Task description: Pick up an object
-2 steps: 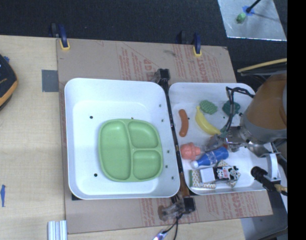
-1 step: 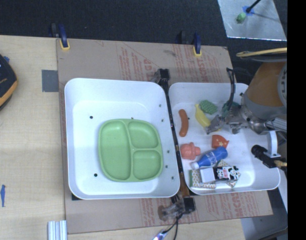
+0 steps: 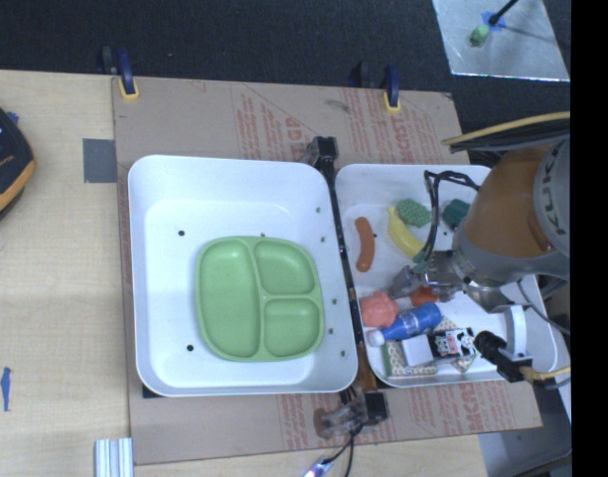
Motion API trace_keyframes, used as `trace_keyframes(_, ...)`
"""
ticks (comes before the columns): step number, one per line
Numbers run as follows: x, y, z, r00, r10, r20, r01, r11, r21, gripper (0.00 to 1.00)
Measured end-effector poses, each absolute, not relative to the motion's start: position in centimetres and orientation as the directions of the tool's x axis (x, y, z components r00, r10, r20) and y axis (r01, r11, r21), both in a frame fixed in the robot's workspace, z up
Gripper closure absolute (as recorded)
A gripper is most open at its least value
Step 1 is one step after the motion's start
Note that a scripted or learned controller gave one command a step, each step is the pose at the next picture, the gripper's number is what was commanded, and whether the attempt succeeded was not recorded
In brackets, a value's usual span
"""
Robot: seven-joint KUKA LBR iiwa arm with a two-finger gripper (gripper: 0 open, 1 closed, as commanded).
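The right white bin [image 3: 356, 182] holds several small objects. Among them are a brown sausage [image 3: 365, 243], a yellow banana [image 3: 402, 233], a green piece [image 3: 414, 212] and a teal piece [image 3: 455, 210]. Nearer the front lie a pink-red lump [image 3: 380, 309], a blue bottle [image 3: 412, 323], a white box [image 3: 415, 352] and a black-and-white item [image 3: 450, 342]. My gripper [image 3: 424, 280] reaches down from the right into the middle of this bin, just above the blue bottle and beside a small orange object [image 3: 423, 296]. The arm's grey and orange wrist hides the bin's right part.
The left white bin [image 3: 145, 266] holds a green divided plate [image 3: 257, 297]. Both bins sit on a cardboard sheet [image 3: 225, 117] clamped to the wooden bench. A yellow-and-black device [image 3: 1, 162] lies at the far left edge.
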State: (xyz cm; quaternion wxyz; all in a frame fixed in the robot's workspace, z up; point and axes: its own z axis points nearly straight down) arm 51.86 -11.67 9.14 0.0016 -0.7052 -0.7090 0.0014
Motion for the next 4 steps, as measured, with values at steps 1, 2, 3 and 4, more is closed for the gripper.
trace_keyframes(1,53.5,-9.8,9.2,-0.005,1.0,0.0,1.0,0.005,-0.003,0.0)
trace_keyframes(2,58.9,-20.8,14.1,-0.003,1.0,-0.002,1.0,0.003,-0.001,0.0)
trace_keyframes(3,64.6,-21.2,9.2,-0.005,1.0,0.0,1.0,0.005,-0.003,0.0)
trace_keyframes(4,64.7,-21.2,10.3,-0.01,1.0,-0.003,1.0,0.01,-0.004,1.0)
